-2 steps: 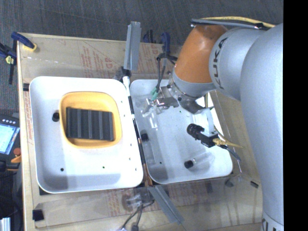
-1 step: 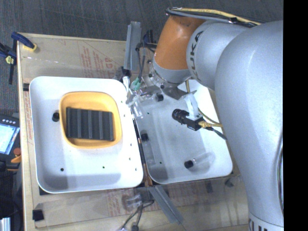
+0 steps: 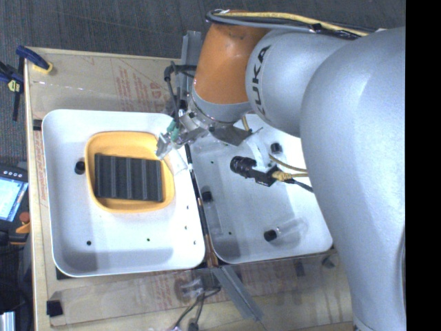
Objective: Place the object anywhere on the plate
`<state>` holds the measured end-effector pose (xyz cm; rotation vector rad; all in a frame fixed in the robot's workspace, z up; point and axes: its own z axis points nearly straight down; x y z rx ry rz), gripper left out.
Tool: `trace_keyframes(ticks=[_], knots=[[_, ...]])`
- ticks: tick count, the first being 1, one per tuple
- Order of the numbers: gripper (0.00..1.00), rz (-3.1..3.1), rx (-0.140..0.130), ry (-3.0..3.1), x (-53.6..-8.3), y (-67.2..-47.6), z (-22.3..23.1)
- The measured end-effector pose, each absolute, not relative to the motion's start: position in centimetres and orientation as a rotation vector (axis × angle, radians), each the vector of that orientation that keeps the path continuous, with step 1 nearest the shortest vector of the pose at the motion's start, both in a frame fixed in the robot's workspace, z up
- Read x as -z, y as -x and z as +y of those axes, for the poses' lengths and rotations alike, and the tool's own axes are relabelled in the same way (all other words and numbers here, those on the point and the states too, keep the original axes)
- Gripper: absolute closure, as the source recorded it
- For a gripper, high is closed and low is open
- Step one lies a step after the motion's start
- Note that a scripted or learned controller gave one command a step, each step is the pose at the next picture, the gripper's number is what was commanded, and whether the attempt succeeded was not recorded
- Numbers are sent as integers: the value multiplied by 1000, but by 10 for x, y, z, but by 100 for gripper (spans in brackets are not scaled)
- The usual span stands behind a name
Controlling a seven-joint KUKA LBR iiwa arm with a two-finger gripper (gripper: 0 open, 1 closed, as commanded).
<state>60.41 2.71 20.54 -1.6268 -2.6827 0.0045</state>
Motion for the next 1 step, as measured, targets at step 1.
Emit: trace_keyframes(ticks=[1], knots=[[0,-2683,-5,1627,-205,-604,27]])
